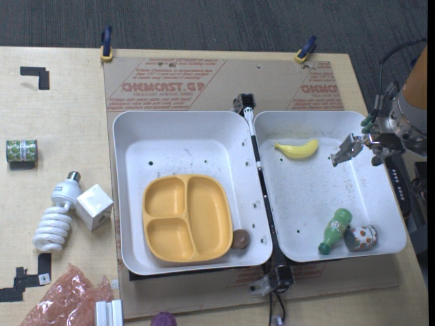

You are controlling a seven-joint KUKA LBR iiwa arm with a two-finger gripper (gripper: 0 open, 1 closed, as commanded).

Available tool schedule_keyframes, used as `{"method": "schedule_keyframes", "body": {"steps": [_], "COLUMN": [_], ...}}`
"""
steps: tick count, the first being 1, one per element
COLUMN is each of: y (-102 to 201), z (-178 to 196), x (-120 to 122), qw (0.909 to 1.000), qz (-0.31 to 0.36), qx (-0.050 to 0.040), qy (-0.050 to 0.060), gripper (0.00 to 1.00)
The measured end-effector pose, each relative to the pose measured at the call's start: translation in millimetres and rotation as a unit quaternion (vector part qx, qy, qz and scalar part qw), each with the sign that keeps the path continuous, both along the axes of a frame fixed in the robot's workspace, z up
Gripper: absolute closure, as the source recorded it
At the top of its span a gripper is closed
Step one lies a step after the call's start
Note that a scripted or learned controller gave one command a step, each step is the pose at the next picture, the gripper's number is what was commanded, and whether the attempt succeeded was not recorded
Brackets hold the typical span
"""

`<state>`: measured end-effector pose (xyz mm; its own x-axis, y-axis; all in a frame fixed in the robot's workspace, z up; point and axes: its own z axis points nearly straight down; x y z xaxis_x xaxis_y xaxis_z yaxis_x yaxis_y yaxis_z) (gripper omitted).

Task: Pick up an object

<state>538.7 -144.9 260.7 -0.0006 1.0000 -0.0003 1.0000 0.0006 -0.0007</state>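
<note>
In the right bin [299,246] a yellow banana [297,149] lies near the far wall. A green bottle [335,231] lies at the near right, touching a small white object with red spots [362,236]. My gripper [359,153] hangs over the right bin's far right part, to the right of the banana and well apart from it. Its fingers [344,151] are spread, and nothing sits between them. The left bin [136,141] holds a yellow divided plate [188,217] with a small brown round object [240,239] at its right edge.
Outside the bins, on the bench at the left, lie a spiral light bulb [54,216], a white cube [94,206], a small green can [22,151] and a pink mesh bag [64,301]. Blue and yellow clamps [107,44] hold the board at the back.
</note>
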Motion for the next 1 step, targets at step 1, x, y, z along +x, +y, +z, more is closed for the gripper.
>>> {"method": "schedule_keyframes", "body": {"steps": [1], "y": [-53.4], "z": [-62.6], "x": [66.8], "qw": [1.0], "qz": [-0.001], "qx": [-0.0007], "qy": [-0.001], "gripper": [0.0]}}
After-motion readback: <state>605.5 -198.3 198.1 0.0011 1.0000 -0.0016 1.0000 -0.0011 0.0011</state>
